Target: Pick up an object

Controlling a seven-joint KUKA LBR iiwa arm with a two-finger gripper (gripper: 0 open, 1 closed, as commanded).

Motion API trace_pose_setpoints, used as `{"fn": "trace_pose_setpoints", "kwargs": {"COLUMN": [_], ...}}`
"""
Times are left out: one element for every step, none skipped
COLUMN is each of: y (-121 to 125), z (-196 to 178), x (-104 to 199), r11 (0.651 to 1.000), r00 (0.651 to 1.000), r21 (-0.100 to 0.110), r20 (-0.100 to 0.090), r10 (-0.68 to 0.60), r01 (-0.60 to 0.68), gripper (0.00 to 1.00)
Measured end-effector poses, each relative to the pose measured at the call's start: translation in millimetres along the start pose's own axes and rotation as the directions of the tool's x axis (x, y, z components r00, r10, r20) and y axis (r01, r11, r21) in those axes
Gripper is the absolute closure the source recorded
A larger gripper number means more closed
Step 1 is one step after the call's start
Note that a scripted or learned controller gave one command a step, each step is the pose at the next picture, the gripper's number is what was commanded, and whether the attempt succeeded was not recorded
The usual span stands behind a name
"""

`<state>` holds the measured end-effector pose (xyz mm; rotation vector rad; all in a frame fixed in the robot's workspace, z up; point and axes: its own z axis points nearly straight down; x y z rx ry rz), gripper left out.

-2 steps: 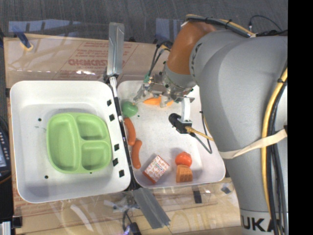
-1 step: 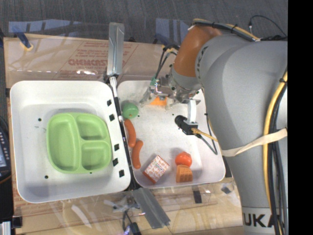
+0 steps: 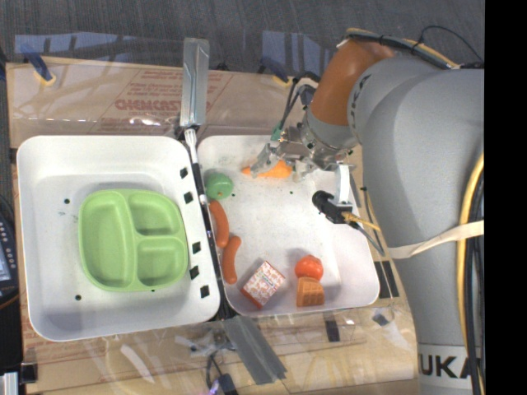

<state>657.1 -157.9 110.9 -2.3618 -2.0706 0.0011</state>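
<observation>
Orange carrot-like piece (image 3: 278, 170) lies near the far rim of the right bin (image 3: 362, 262), directly at the gripper (image 3: 276, 161); whether the fingers are apart or closed on it cannot be told. Along the left wall sit a green ball (image 3: 219, 186) and two sausages (image 3: 223, 241). Near the front rim: a patterned cube (image 3: 263, 283), a tomato (image 3: 309, 267), a brown block (image 3: 310, 292). The bin's centre is open white floor. Left bin (image 3: 41, 179) holds a green divided plate (image 3: 132, 239). Both rest on a plastic-covered bench (image 3: 107, 97).
</observation>
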Motion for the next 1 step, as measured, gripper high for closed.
{"fn": "trace_pose_setpoints", "kwargs": {"y": [3.0], "z": [-5.6], "x": [-20.3], "r11": [0.996], "r00": [0.996], "r21": [-0.001], "r20": [0.001], "r10": [-0.094], "r01": [0.094], "gripper": [0.0]}}
